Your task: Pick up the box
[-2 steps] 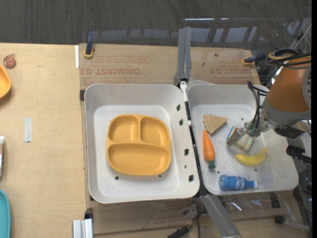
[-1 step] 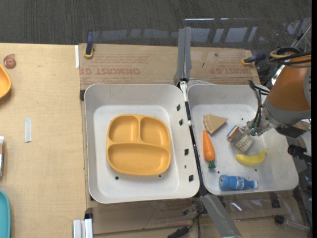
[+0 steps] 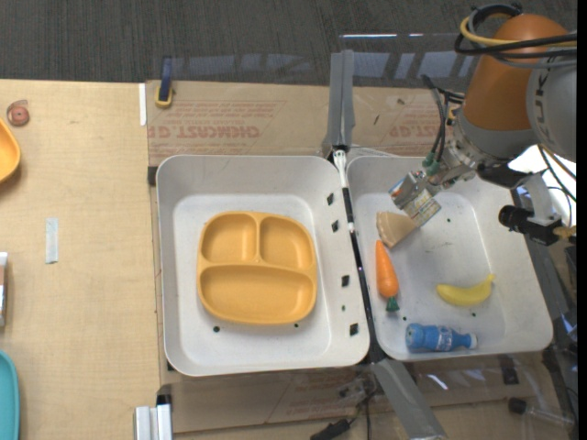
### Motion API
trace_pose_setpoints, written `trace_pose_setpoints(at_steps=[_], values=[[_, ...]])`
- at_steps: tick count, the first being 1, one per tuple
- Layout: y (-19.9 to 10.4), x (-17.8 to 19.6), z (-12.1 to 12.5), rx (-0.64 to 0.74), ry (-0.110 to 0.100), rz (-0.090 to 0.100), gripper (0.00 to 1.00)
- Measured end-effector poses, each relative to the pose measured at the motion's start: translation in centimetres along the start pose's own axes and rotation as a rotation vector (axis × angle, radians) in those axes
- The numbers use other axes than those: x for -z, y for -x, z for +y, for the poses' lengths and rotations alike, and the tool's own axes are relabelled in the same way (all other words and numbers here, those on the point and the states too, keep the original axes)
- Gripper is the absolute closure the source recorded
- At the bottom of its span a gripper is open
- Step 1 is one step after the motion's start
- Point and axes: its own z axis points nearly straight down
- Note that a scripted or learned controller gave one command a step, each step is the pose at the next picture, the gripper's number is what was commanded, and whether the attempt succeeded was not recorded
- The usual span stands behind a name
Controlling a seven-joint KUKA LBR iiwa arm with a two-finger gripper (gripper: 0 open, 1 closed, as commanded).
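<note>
From my station I see the arm [image 3: 514,71] reaching in from the right, its orange band high over the far corner of the right bin [image 3: 514,337]. The claw [image 3: 415,200] hangs low over the far left part of that bin, tilted toward the left. Whether it is spread or pressed together, I cannot tell from this angle.

The box [image 3: 394,230], a tan, wedge-looking piece, lies on the floor of the right bin just below and slightly left of the claw. The claw's tip appears to overlap the box's upper edge, yet I cannot tell whether it is touching it or merely above it. I do not see the box between the claw's parts.

Just beside the box, on its near side, an orange carrot [image 3: 387,271] lies lengthwise along the bin's left wall. A yellow banana [image 3: 466,291] rests further right, well apart from the box. A blue bottle [image 3: 438,338] lies on its side near the bin's front edge.

The left bin [image 3: 174,273] holds a yellow divided plate [image 3: 258,268] at its middle. Both bins sit side by side on the bench [image 3: 73,319].
</note>
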Motion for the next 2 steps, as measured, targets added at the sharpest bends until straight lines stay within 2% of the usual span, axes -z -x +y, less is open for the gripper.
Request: trace_pose_setpoints(at_steps=[1,2], values=[[-5.3,-0.1,1.6,-0.117,-0.004,0.000,1.00],[-11.5,-0.1,0.6,-0.174,-0.003,0.000,1.00]])
